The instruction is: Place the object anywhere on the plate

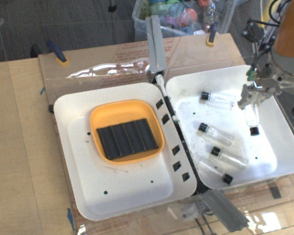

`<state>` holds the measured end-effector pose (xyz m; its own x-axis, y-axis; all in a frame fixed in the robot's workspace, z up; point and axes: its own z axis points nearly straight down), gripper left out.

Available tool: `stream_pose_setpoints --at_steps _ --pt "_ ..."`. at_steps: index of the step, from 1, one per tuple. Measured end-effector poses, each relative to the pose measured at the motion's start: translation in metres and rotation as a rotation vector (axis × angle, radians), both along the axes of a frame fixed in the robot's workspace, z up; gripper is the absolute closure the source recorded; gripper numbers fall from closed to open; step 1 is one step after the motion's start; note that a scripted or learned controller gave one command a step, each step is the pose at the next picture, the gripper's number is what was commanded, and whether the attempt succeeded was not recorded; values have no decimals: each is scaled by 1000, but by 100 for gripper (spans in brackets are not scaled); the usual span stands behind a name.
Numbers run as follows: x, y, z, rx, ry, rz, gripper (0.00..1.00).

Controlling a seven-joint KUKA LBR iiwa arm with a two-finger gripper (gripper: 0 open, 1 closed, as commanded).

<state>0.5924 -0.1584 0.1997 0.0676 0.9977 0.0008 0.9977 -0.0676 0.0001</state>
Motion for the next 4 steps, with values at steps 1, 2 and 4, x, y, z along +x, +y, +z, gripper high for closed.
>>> stream_pose_setpoints --at_steps 1,2,4 --pt "19 21 12 -2 -3 212 100" --pt "38 33 27 -3 -4 474 100" --pt "74 35 54 -5 -7 928 100"
